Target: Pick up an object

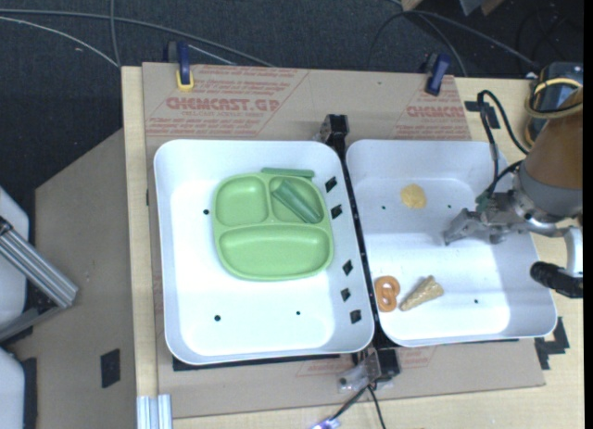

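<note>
Grey claw (460, 230) low over right bin (519, 321)

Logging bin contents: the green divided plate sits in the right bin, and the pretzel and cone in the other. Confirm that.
Wrong bin: the camera view shows the green divided plate in the left bin. The pretzel and cone lie in the other, right bin.
</note>
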